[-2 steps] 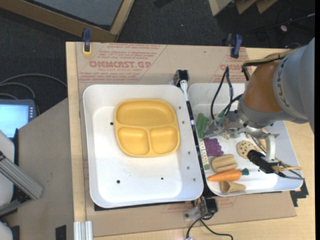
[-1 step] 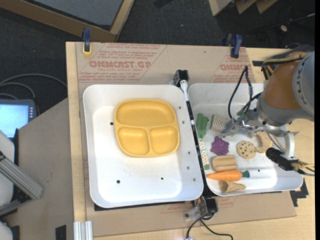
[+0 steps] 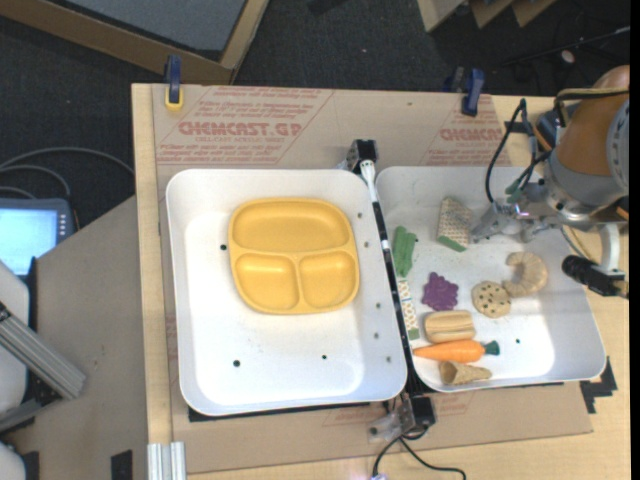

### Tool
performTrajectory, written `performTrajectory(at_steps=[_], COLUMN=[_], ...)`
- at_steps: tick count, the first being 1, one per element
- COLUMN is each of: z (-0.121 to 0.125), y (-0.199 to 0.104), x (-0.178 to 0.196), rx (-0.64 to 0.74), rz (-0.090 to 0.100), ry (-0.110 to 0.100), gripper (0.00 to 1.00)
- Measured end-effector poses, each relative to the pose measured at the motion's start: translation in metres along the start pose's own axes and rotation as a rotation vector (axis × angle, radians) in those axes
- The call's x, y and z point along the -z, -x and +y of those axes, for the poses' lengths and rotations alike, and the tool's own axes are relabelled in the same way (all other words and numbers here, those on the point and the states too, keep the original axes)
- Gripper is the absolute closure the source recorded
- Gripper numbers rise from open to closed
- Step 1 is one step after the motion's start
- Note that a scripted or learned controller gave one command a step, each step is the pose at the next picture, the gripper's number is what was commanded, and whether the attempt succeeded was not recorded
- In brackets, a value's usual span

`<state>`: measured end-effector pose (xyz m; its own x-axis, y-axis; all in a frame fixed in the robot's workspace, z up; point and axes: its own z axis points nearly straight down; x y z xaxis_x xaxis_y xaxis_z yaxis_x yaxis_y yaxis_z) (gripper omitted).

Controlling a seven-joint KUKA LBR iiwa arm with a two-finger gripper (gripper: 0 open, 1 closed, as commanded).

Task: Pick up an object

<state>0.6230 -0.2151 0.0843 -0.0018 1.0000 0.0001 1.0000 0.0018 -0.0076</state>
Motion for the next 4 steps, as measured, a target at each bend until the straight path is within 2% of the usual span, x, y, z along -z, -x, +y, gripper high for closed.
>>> performTrajectory(at_steps=[1,3,4], z=[0.046,0.044,-0.045], y=[-0.052,-0.125,-0.067], x=[0.001,0.001,0.000], rx=[0.004,0.000,-0.010], rz=[-0.002,0.000,-0.002], ry=[0.014,0.006,0.001], gripper=[0.00,0.00,0.00])
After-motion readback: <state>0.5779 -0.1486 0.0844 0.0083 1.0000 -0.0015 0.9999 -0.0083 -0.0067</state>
